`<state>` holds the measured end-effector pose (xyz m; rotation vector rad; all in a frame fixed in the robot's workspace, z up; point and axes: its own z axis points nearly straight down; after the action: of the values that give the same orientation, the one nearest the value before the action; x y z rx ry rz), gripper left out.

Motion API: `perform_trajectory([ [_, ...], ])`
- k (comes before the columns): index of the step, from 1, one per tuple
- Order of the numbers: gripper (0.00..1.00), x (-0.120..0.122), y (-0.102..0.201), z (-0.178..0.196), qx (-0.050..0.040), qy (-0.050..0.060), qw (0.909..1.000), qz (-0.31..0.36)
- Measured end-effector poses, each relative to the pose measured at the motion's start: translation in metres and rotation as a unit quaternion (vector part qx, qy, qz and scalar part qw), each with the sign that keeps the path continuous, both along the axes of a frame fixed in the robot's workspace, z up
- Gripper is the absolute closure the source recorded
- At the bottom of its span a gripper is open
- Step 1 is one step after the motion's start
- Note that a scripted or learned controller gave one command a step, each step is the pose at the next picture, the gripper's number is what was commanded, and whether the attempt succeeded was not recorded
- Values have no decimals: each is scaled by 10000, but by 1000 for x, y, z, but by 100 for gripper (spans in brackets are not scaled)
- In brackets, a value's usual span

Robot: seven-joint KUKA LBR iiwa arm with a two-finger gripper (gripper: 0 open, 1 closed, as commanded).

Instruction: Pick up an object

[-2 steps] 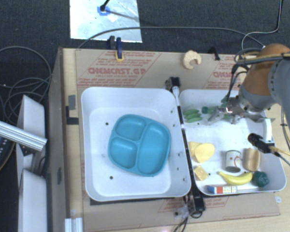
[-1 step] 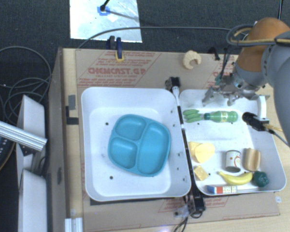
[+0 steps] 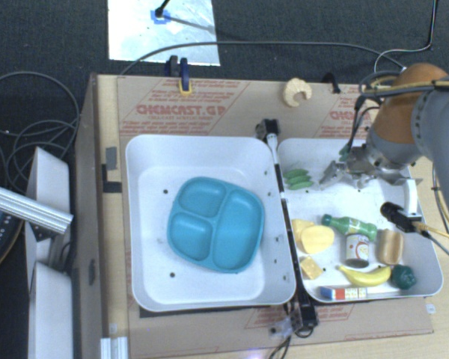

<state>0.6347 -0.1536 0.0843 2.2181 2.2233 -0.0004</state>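
Nearest us, along the front wall of the right bin, we see a flat strip with coloured patches. Just behind it lies a banana with a dark green lump at its right end. A little further in sit a small can, a tan roll just right of it, and a yellow wedge toward the bin's left wall. Behind these a round yellow piece lies beside a green bottle, which rests on its side with its neck pointing left. In the left bin a blue divided plate lies flat near the middle.

Further back in the right bin a green pea pod lies by the left wall. To its right, near but apart, the gripper hangs low over bare bin floor. We cannot tell whether it is open or closed, and we see no object in its grasp — the things to pick all lie in the bins.

Beyond the bins, a black clip sits at the far end of the shared wall. A beige lump lies on the cardboard-covered bench, a blue and yellow clamp sits at its far edge, and a shiny sheet lies on the dark floor.
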Motion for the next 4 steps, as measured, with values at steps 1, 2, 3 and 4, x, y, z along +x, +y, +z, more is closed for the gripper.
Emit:
perform_trajectory([
  [1, 0, 0, -54, 86, -8, -22, 10000, -1],
  [2, 0, -55, 49, 21, 10, 7, 10000, 6],
  [3, 0, -113, 27, 0, 3, 3, 10000, -11],
  [4, 0, -101, -23, 135, -9, -25, 10000, -10],
])
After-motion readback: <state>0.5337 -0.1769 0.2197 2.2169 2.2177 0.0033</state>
